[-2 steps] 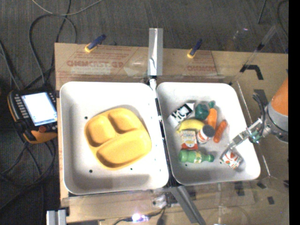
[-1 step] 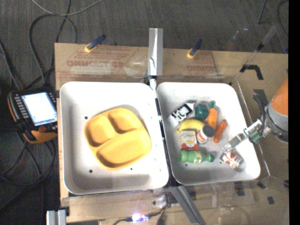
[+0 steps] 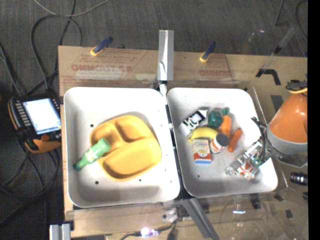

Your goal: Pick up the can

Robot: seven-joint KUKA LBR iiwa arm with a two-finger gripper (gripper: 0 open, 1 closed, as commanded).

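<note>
**Metal Gripper Low in the Right Bin**

Metal gripper [image 3: 245, 165] is seen at the near right of the right bin [image 3: 260, 184], over something red and white; whether it is open or closed cannot be told. Just beyond, the can [image 3: 217, 144] is found lying beside a banana [image 3: 205, 133] and a small carton [image 3: 202, 151]. Farther left, a yellow tray [image 3: 132, 151] and green bottle [image 3: 92, 154] are held by the left bin [image 3: 75, 104].

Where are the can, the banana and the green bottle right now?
can [image 3: 217, 143]: camera view, right bin, point on its white top beside the banana.
banana [image 3: 204, 133]: camera view, right bin, point on the middle of its yellow curve.
green bottle [image 3: 92, 153]: camera view, left bin, point on its body, against the yellow tray.
</note>
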